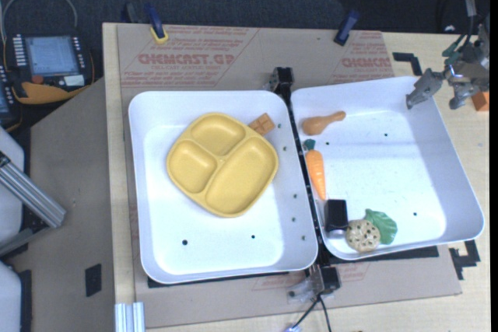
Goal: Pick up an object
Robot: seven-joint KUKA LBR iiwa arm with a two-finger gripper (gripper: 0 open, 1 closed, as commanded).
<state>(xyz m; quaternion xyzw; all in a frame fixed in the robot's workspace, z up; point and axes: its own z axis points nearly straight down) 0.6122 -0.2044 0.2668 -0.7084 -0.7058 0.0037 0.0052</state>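
Left bin: yellow divided plate, small brown block. Right bin: carrot, drumstick, black block, cookie, green leaf along its left side. Gripper above the far right corner; finger state cannot be told.

Small brown block: partly hidden behind the rim of the yellow divided plate, kind not discernible. Gripper: arm cut off by the right edge. Black object: too small to identify; round biscuit-like item overlaps the green leafy piece.
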